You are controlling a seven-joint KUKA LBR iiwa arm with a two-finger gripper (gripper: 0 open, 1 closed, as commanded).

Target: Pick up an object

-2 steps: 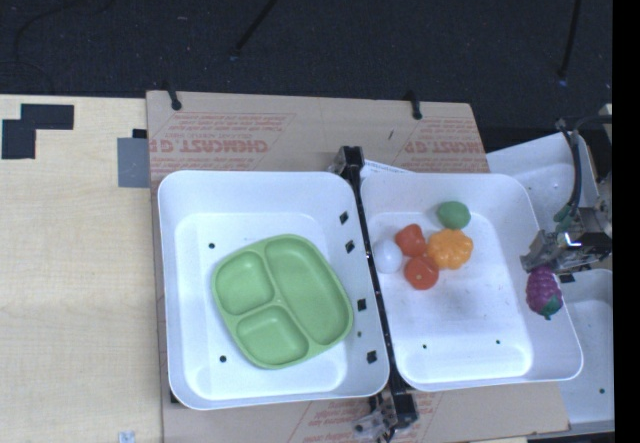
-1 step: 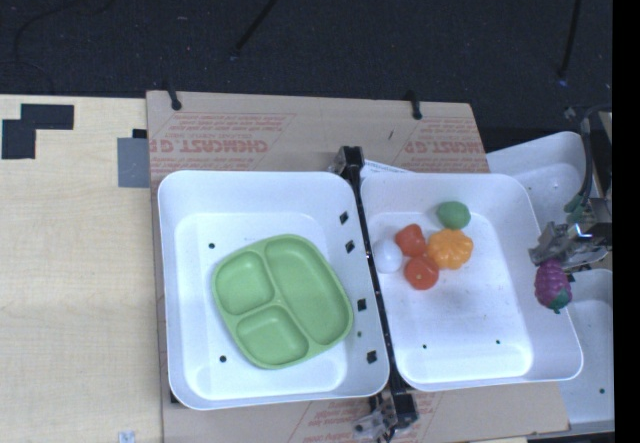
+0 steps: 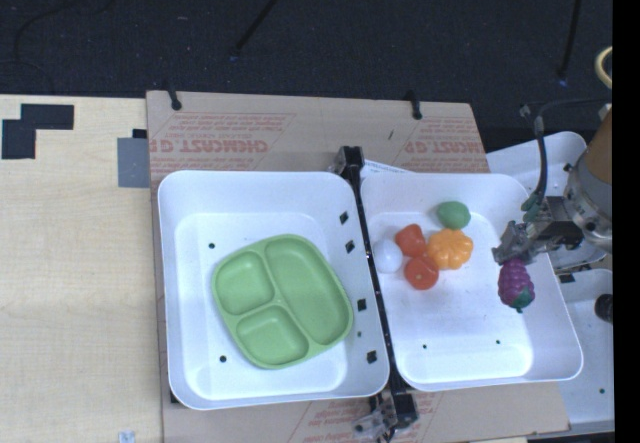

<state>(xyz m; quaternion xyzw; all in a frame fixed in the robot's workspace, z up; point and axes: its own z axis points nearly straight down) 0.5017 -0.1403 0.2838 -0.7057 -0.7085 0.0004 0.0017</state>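
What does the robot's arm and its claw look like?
The claw is small and made of dark grey metal parts with silvery bits. A thin black cable curves up from it. Behind it sits a chunky grey wrist with an orange-brown part above, at the picture's right edge.

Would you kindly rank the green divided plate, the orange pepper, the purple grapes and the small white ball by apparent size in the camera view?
1. Green divided plate, by far the largest.
2. Orange pepper and purple grapes: too alike to separate.
3. White ball, smallest.
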